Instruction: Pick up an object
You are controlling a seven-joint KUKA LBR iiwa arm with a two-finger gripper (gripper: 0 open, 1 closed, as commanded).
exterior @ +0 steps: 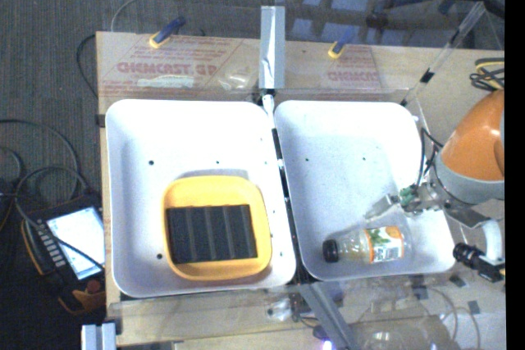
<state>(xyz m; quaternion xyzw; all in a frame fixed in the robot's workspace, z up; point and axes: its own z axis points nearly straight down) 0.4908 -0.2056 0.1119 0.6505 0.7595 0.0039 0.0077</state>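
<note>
A small clear bottle (367, 246) with a black cap and an orange and green label lies on its side near the front edge of the right bin (344, 143), cap pointing left. My gripper (395, 204) hangs just above and to the right of the bottle, at the right side of that bin, below the orange band of the arm (482, 145). Nothing is visibly held in it. A yellow, rounded square object (217, 229) with a dark ribbed top lies in the front half of the left bin (156, 135).
A metal divider post (271, 53) stands behind the seam between the two bins. Cardboard (180, 65) with clamps lies along the back of the bench. Cables and a small screen device (70, 238) sit on the floor to the left.
</note>
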